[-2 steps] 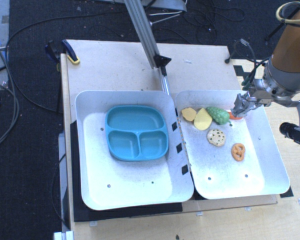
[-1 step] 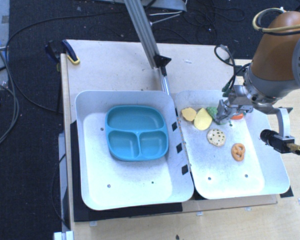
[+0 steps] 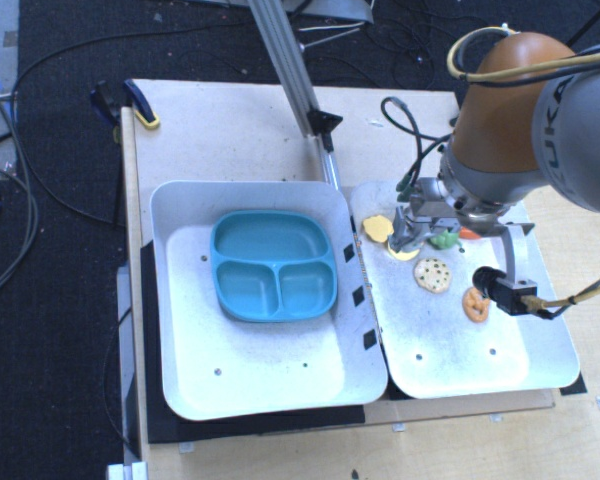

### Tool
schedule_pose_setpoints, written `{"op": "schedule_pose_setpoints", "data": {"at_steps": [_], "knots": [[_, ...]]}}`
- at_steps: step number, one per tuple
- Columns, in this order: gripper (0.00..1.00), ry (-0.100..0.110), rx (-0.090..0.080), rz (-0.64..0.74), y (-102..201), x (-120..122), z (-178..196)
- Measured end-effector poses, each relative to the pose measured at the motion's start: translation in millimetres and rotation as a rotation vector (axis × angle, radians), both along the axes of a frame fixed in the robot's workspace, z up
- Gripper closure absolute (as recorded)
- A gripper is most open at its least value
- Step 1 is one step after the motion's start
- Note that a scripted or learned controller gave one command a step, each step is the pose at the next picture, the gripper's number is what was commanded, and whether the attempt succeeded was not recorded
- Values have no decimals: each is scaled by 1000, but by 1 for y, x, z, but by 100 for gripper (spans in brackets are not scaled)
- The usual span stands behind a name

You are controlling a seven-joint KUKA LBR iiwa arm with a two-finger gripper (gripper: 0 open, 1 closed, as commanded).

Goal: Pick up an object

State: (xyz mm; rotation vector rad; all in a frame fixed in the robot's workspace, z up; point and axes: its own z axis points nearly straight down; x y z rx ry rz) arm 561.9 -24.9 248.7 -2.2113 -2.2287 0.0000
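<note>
Two white bins sat on the worktop; the left bin held one blue tray; the right bin held a cookie, pretzel and yellow piece — the claw hovered beside these, its state impossible to tell.

Even, fairly bright light falls from above, with no hard beam. The two white bins come close to washing out, their grain faint, while the black floor stays dark yet readable. Shadows are soft and short: a dim one lies under the arm on the right bin. The orange band carries a mild sheen. Focus is moderate, and fine detail is slightly soft throughout.
</note>
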Motion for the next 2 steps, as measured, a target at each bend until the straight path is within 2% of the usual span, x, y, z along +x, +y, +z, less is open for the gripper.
{"op": "schedule_pose_setpoints", "data": {"at_steps": [2], "knots": [[100, -2, 0, 0, 113, 10, -3]]}}
